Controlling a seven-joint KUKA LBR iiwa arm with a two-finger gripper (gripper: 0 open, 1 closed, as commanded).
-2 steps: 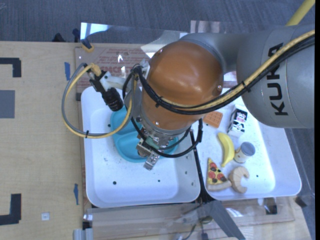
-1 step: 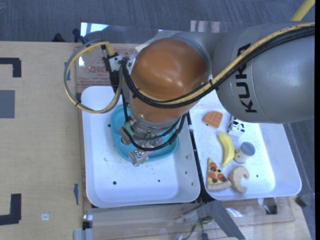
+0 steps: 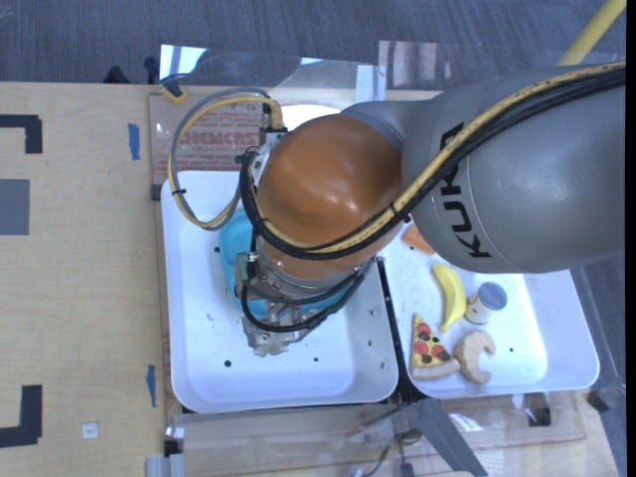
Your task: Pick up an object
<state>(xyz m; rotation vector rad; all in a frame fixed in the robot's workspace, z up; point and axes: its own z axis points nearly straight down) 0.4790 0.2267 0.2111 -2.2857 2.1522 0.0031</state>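
A wooden bench, marked with black corner brackets and blue tape strips, is seen at the left. Beside it lies the left white bin, over which the arm is posed. A turquoise object is seen in this bin, lying against the gripper's left side; only a rounded, smooth, plastic-looking edge is exposed, the rest being covered by the wrist. Its shape, long axis and heading cannot be determined from the exposed part.

The gripper is directed straight down into the left bin, its tip close to the bin floor, near the middle. Whether the pincer is spread or pressed together cannot be told, since it is viewed from above and masked by its own housing; nothing is seen pinched in it. Above the gripper the orange band is presented as a large dome, wrapped by black and yellow cables. The grey arm is extended from the right edge, crossing over the right white bin.

In the right bin, four items are grouped near the front: a pizza slice toy, a yellow banana lying roughly front to back, a tan croissant-like piece, and a small blue-lidded jar.
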